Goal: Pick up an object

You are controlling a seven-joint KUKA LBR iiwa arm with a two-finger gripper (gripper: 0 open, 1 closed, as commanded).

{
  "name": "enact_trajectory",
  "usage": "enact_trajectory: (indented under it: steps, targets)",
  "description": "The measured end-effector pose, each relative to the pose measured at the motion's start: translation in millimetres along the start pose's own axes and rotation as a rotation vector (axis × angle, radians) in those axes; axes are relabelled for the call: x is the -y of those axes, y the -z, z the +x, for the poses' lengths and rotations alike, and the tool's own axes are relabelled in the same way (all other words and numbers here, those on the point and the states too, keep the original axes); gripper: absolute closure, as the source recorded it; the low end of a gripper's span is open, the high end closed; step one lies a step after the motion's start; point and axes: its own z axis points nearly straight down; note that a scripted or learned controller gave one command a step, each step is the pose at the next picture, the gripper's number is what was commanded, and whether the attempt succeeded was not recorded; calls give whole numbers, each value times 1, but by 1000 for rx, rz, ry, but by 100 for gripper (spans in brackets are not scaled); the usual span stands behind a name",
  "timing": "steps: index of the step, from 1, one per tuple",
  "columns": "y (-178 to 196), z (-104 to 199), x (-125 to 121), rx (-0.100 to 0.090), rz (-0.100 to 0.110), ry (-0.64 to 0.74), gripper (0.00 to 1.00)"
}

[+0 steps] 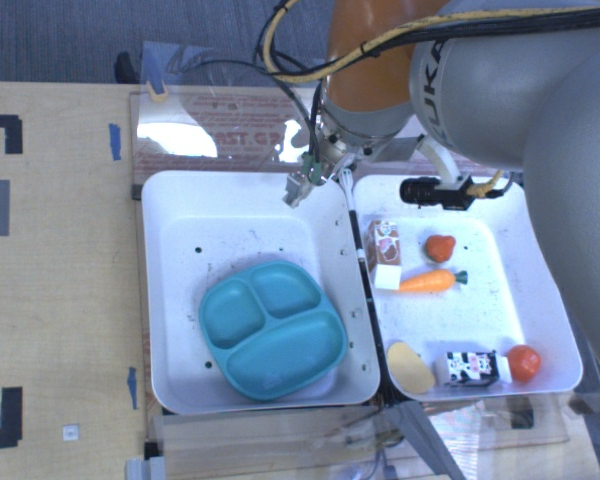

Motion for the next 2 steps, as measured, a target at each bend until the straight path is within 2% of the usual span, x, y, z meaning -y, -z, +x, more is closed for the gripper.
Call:
enact_trajectory:
  steps: [1,2]
  targets:
    - [-16,58,-56,0,-1,216,100]
    - [102,91,-59,5,-7,559,100]
